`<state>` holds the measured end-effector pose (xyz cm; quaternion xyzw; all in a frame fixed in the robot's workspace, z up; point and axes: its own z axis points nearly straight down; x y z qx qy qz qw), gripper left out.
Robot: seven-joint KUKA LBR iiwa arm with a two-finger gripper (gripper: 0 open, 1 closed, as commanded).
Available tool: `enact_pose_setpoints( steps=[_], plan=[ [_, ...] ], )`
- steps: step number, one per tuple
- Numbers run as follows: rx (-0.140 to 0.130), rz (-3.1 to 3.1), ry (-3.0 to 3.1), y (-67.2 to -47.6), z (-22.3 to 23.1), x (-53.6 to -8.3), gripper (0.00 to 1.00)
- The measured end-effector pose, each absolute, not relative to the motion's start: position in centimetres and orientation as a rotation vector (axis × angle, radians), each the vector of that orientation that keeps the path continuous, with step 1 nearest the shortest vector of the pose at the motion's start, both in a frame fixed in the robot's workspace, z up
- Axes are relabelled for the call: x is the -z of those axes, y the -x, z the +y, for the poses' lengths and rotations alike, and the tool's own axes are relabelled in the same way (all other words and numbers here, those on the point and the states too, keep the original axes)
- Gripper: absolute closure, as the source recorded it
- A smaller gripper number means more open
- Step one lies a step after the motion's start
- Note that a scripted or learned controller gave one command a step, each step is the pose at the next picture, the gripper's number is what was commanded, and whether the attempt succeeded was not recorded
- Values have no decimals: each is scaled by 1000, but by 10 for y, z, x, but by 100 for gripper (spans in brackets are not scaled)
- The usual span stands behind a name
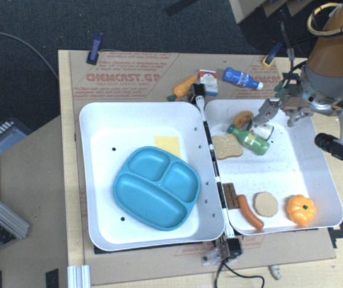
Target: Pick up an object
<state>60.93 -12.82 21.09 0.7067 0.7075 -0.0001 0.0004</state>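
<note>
Setting: robotics lab test cell. Bench (129, 65) topped with protective board printed "CHEMCAST GP", held at the back edge by blue clamps (94, 48). Two shallow white bins (93, 131) sit side by side on it, holding toy food and a blue sectioned plate (156, 188). Grey industrial arm with orange band (333, 47) enters from the right. Dark carpet (27, 5) around, loose cable (21, 44) across it, wiring at the bench front.

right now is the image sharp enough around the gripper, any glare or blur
Camera view: the white bins are bright and slightly washed out, little surface detail; the gripper is small and soft over the green bottle, so its fingers can't be read; the blue tray is evenly lit with a soft sheen; the floor at top is dark.
</note>
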Motion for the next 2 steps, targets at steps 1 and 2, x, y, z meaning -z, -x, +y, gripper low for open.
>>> enact_pose_setpoints(
  steps=[1, 2],
  plan=[
    [-2, 2219, -2219, -608, -139, -87, 0],
    [-2, 2220, -2218, -607, -138, -96, 100]
  ],
)
